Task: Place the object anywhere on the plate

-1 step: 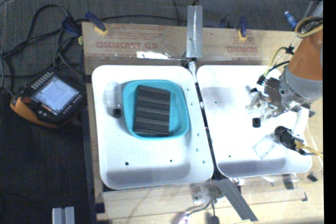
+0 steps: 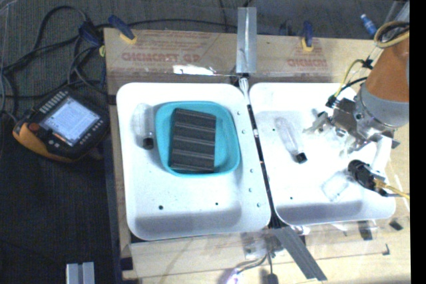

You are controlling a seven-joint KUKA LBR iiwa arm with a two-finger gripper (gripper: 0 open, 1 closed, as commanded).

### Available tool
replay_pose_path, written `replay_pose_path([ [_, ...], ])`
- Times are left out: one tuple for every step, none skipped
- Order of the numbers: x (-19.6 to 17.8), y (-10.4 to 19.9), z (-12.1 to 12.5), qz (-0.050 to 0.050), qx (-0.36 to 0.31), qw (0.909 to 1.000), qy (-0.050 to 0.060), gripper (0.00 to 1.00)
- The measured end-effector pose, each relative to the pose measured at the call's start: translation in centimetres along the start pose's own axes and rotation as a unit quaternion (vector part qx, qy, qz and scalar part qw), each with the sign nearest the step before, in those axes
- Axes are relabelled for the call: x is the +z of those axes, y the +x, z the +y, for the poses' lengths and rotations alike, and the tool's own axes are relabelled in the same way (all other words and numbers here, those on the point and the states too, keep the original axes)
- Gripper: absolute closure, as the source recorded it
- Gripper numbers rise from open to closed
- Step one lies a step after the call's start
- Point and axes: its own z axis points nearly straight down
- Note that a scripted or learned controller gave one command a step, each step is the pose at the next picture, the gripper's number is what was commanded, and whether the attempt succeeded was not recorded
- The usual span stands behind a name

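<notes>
End effector (image 2: 351,143) hovers over the right bin (image 2: 319,206), grip state unclear; the clear vial (image 2: 289,138) looks light, slippery—grasp mid-body.

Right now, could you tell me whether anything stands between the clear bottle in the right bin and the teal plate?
Yes: the raised rims where the two bins meet lie between the clear bottle and the plate. A dark ridged block already lies on the plate.
</notes>
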Motion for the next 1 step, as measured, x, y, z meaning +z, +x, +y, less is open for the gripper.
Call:
replay_pose_path([
  [-14.98, -3.48, -2.42, 0.001, -0.093, 0.9957, -0.001, 0.00],
])
